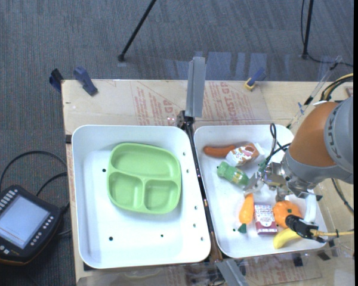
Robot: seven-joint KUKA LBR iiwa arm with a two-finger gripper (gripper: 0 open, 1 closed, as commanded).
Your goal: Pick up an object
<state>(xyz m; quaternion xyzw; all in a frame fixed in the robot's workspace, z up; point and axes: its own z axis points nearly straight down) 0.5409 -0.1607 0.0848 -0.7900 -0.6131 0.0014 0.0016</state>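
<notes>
My gripper (272,180) hangs low over the right bin (227,243), under the orange wrist band of the arm. Just left of it lies a green bottle (232,173). Below the gripper are an orange carrot (246,208), a small red and pink box (265,219), an orange fruit (282,211) and a yellow banana (285,238). Towards the back of the bin are a brown sausage (216,151) and a crinkled snack packet (243,154). The arm hides part of the bin's right side.
The left bin (92,231) holds a green divided plate (145,178). A grey upright post (195,88) stands behind the seam between the bins. Blue clamps (85,79) sit at the bench's back left, and a teach pendant (21,222) lies on the floor at left.
</notes>
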